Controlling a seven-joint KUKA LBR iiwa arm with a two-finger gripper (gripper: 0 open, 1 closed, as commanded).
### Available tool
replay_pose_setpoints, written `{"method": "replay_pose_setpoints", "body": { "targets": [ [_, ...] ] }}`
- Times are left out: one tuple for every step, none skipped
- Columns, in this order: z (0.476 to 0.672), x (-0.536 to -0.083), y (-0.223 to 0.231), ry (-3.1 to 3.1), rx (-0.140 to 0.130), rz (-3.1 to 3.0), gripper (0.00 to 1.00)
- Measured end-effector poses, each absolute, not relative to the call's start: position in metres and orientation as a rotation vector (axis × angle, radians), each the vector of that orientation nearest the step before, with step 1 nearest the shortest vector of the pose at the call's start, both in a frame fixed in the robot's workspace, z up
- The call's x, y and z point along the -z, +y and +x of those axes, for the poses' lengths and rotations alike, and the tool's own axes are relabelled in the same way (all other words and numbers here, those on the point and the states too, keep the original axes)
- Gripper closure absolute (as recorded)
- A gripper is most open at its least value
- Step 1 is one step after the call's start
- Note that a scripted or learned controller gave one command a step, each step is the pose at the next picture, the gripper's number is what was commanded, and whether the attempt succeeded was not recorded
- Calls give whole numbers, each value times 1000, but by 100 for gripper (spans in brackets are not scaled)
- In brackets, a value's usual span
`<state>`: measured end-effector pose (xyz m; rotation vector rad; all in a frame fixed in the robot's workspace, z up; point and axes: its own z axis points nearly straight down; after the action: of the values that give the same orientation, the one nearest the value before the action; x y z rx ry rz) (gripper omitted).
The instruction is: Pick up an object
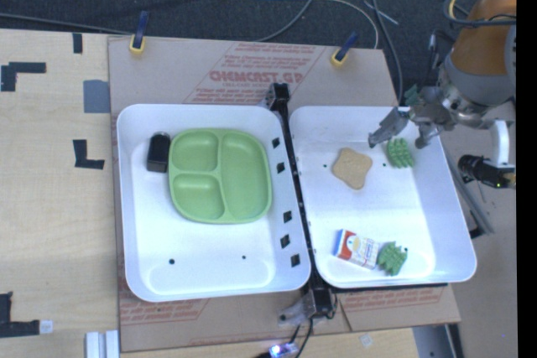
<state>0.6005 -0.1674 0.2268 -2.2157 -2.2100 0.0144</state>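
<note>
White plastic makes up both shallow bins, set side by side on a cardboard sheet (252, 71) that is clamped to the desk (50, 205); the clamps and the black divider strip between the bins look meant to keep everything from sliding while the arm works. The left bin (143, 264) carries a green divided plate (221, 176) lying flat near its middle, with a small black block (158, 153) just beside the plate's left edge. The right bin (436, 214) holds the loose pieces, scattered well apart, which I judge leaves room for a clean approach to any one of them: a tan toast-shaped piece (351, 168) near the far middle, a red, white and blue carton (356, 248) at the near side, a green leafy toy (392, 257) touching the carton's right end, and a green ridged toy (400, 153) at the far right.

Reaching in from the right, the grey arm (482, 46) hangs over the right bin's far corner. Its pincer (404, 130) is spread, one finger pointing left toward the toast-shaped piece and the other down by the ridged toy. Nothing sits between the fingers. The ridged toy lies just under and beside the right finger, so it seems the likeliest target; whether the finger touches it I cannot tell.
</note>
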Motion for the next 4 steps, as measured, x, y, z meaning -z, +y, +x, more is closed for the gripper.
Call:
{"method": "replay_pose_setpoints", "body": {
  "targets": [
    [603,-236,-167,-2223,-2,-2219,0],
    [606,-192,-162,-2223,-4,-2218,0],
    [602,-148,-160,-2221,-5,-2218,0],
    [607,-104,-157,-2223,-4,-2217,0]
  ]
}}
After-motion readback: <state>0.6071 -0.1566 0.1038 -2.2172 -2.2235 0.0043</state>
